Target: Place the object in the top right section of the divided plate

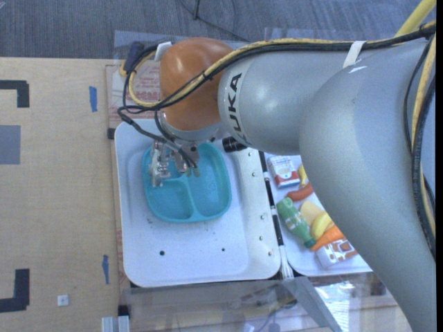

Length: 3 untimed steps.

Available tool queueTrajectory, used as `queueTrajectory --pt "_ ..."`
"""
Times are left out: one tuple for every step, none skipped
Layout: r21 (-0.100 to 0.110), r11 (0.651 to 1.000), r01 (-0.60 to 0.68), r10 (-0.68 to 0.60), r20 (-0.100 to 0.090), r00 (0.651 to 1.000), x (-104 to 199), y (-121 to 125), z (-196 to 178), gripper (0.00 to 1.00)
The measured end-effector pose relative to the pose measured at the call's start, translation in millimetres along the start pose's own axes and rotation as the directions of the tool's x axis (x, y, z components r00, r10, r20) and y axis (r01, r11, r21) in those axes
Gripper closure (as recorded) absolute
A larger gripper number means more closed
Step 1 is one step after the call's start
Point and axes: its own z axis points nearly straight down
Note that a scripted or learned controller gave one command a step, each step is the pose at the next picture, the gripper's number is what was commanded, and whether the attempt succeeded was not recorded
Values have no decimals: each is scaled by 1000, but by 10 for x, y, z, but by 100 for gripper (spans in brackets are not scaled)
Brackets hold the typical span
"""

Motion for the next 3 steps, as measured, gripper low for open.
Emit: queueTrajectory --pt "1 980 201 -201 16 980 24 23 62 100" --pt "6 980 200 -200 -8 980 90 -23 180 0" --pt "8 1000 4 -4 -24 1000 154 -6 -867 0"
